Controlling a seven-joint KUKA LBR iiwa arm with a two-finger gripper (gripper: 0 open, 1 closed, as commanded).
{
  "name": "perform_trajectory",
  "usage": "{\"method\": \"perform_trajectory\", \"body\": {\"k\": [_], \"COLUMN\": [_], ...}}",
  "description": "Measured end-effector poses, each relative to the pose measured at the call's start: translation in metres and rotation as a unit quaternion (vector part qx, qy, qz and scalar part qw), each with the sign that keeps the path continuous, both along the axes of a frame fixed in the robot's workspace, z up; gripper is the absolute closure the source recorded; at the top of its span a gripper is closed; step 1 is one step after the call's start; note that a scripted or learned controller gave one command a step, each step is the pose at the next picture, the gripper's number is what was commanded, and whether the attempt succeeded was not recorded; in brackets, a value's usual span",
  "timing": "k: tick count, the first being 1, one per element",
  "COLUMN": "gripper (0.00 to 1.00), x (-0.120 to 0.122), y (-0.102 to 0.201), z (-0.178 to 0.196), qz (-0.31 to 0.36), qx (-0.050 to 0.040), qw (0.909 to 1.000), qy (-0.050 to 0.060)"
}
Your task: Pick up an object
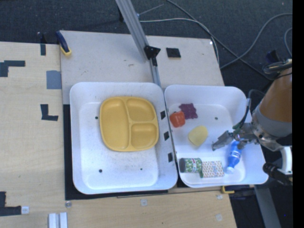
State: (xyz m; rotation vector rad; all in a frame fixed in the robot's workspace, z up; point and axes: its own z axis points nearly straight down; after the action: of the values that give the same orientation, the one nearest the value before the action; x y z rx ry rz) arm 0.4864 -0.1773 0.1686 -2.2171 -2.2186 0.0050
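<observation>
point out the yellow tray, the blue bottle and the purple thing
yellow tray (pixel 128 123), camera view, on the divider ridge between its compartments
blue bottle (pixel 233 156), camera view, middle of its body
purple thing (pixel 188 110), camera view, its centre

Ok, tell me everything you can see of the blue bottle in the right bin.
The blue bottle looks like clear blue plastic with a white cap end pointing down toward the bin's near wall. It lies tilted on the floor of the right bin, near its right side, its lower end next to the green and white carton. The claw hangs just above its upper end; whether they touch cannot be told.
</observation>
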Motion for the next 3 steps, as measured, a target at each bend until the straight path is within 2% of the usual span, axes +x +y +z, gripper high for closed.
{"method": "perform_trajectory", "body": {"k": [1, 2, 3], "gripper": [0.0, 1.0, 1.0], "x": [-0.001, 0.0, -0.002], "y": [-0.002, -0.001, 0.009], "z": [-0.064, -0.051, 0.001], "qz": [-0.001, 0.001, 0.001], "qx": [0.0004, 0.0002, -0.0009], "qw": [1.0, 1.0, 1.0], "qy": [0.001, -0.001, -0.004]}}
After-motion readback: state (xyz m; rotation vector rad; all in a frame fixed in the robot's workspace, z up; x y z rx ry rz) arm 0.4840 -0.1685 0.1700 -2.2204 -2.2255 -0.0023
